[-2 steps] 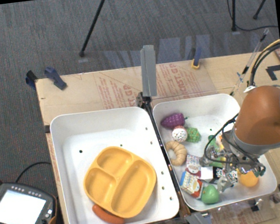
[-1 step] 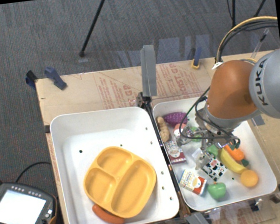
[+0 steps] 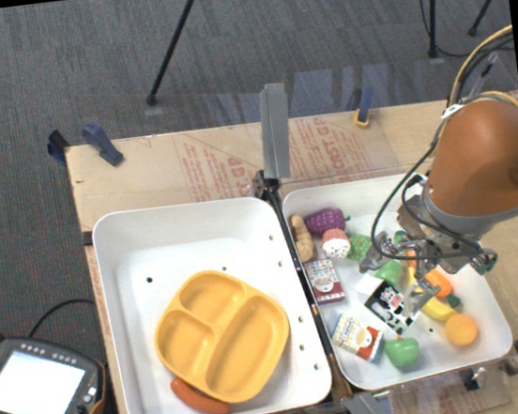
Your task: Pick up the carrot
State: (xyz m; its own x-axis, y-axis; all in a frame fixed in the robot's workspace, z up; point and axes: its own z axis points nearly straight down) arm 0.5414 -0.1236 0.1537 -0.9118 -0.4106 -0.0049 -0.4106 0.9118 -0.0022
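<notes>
The carrot (image 3: 440,282) is a small orange piece with a green end, lying in the right bin (image 3: 496,312) near its right side. My gripper (image 3: 420,277) hangs low over the toys there, just left of the carrot and partly covering it. The arm's orange dome (image 3: 480,158) sits above and to the right. I cannot make out whether the gripper touches the carrot.
Crowded around the carrot are a yellow piece (image 3: 435,309), an orange ball (image 3: 461,329), a green fruit (image 3: 403,353), a cow-print carton (image 3: 386,306), a small box (image 3: 356,335) and purple grapes (image 3: 325,220). The left bin (image 3: 134,265) holds a yellow divided plate (image 3: 222,334) and a red sausage (image 3: 199,398).
</notes>
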